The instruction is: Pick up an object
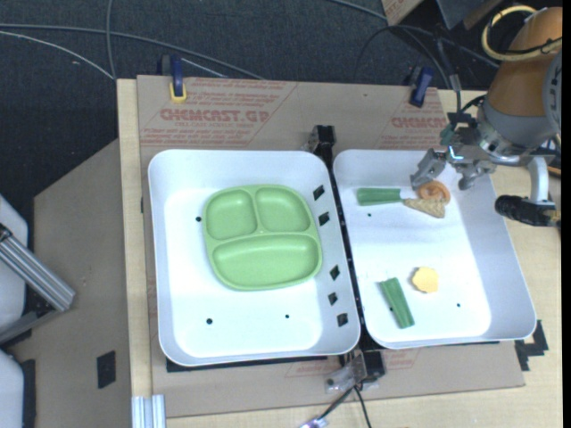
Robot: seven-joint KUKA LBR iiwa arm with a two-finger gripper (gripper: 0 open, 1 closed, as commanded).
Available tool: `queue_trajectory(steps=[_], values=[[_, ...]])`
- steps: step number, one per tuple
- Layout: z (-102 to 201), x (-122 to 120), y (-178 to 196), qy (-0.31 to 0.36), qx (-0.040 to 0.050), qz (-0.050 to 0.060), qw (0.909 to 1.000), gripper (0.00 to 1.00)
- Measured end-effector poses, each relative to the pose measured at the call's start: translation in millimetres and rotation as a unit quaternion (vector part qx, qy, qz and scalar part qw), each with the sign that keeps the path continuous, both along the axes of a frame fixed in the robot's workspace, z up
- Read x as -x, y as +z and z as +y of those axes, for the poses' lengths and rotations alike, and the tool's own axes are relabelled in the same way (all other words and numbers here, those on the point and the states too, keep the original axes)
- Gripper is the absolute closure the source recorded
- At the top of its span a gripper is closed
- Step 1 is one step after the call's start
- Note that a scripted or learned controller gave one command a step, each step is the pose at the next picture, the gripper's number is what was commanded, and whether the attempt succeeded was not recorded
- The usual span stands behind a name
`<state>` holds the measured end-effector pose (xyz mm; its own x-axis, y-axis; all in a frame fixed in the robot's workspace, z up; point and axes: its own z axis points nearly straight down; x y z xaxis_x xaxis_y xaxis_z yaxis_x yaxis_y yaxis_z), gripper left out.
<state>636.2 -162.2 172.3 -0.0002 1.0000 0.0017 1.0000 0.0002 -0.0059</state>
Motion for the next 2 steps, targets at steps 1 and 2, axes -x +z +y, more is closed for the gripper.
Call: queue_trajectory(steps=[1,2], values=[[-4,-1,-44,0.000,0.0000,0.000,1.0000,0.00],[-4,0,-90,0.000,0.0002,-0.001,1.0000,0.00]])
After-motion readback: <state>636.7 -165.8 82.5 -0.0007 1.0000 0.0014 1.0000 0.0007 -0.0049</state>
